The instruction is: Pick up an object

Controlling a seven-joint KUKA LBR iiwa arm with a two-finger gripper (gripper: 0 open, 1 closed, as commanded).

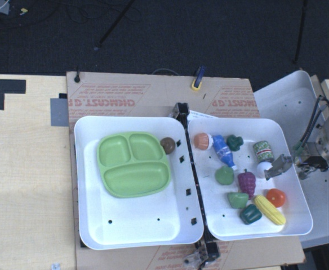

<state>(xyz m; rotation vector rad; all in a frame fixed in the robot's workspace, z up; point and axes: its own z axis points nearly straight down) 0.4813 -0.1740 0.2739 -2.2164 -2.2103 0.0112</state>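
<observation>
Right bin (291, 139): toy foods crowded toward its right edge; tin can (262, 149), tomato (275, 197) and corn cob (269, 209) nearest that edge; gripper (287, 165) poised at the right rim between can and tomato, holding nothing visible, its opening impossible to judge; advice: descend squarely over one isolated piece, the can likely easiest.

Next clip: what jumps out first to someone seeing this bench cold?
The green divided plate in the left bin stands out, with a small brown ball at its upper right corner. The right bin holds a cluster of toy food, including a blue bottle and yellow corn. The gripper sits over that bin's right side.
</observation>
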